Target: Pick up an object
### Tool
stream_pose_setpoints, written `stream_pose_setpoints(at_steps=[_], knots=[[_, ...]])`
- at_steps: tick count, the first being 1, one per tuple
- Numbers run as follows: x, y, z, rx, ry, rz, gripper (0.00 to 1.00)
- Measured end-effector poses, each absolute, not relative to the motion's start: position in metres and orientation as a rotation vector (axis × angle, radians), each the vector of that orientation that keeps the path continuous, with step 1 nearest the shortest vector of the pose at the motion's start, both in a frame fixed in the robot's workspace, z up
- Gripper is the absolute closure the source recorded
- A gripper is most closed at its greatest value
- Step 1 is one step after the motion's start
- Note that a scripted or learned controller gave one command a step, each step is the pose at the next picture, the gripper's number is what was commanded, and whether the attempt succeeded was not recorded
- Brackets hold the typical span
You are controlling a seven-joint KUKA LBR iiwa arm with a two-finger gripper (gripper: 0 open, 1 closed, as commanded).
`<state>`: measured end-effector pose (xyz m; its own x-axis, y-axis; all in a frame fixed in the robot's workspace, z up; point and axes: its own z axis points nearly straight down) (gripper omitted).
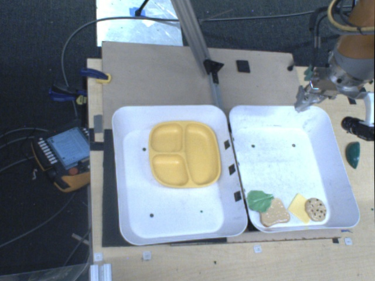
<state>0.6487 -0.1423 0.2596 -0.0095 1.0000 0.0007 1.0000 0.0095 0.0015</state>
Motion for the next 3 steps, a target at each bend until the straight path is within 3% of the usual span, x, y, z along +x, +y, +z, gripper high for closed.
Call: stream_pose_setpoints(at_steps=[3], knots=[[0.645,0.027,0.243,2.209,2.234,0.004,1.00]])
